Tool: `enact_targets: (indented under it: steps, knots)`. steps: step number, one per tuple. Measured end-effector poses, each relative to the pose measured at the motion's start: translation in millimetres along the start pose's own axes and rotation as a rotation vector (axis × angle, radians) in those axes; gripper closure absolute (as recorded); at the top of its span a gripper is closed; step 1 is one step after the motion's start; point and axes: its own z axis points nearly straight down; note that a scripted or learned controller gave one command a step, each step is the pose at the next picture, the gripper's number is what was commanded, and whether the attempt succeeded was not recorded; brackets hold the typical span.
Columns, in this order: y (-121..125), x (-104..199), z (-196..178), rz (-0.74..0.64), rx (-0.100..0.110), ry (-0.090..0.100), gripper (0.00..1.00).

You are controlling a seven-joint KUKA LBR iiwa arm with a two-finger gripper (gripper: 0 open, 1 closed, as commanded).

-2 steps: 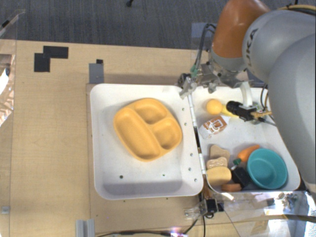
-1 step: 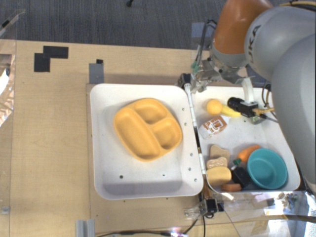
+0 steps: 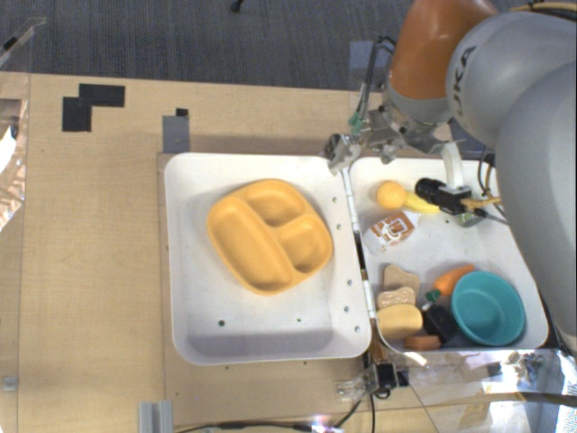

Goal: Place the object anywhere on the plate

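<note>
A yellow plate (image 3: pixel 269 234) with three compartments lies in the middle of the left bin (image 3: pixel 194 332), with nothing on it. My gripper (image 3: pixel 347 148) hangs over the far end of the divider between the two bins, beyond the plate's far right corner. A round yellow object (image 3: pixel 389 194) lies in the right bin just to the right of and nearer than the gripper. I see nothing held in the gripper.
The right bin (image 3: pixel 527 318) holds a small brown-and-white packet (image 3: pixel 393 230), a teal bowl (image 3: pixel 488 308), an orange piece (image 3: pixel 448 280), two tan bread-like blocks (image 3: pixel 398 307) and a small black item (image 3: pixel 440 321). The arm's bulk covers the bin's far right.
</note>
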Motion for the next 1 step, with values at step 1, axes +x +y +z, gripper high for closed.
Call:
enact_targets:
  steps: [1]
  knots:
    - [-63.7,-16.9,12.1,-0.230,0.012,0.002,0.00]
